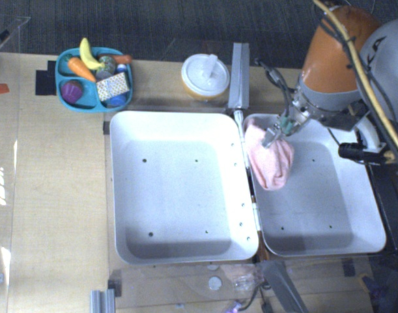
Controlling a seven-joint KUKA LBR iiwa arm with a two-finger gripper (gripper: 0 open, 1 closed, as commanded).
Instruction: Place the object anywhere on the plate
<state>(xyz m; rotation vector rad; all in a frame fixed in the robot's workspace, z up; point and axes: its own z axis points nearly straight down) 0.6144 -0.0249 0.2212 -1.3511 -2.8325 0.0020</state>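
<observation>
The crumpled pink cloth [270, 160] hangs in limp folds over the far left part of the right shallow white bin [329, 233], close to the wall it shares with the left white bin [176, 188]. It looks light, soft and floppy, likely to sag, so a pinch on a bunched upper fold should serve best. The grey two-finger gripper [274, 137] appears pressed onto its top edge, pinching a fold. Far left on the bench sits a blue divided plate [63, 75] holding toy foods; a white lidded cup [206, 75] stands nearer.
</observation>
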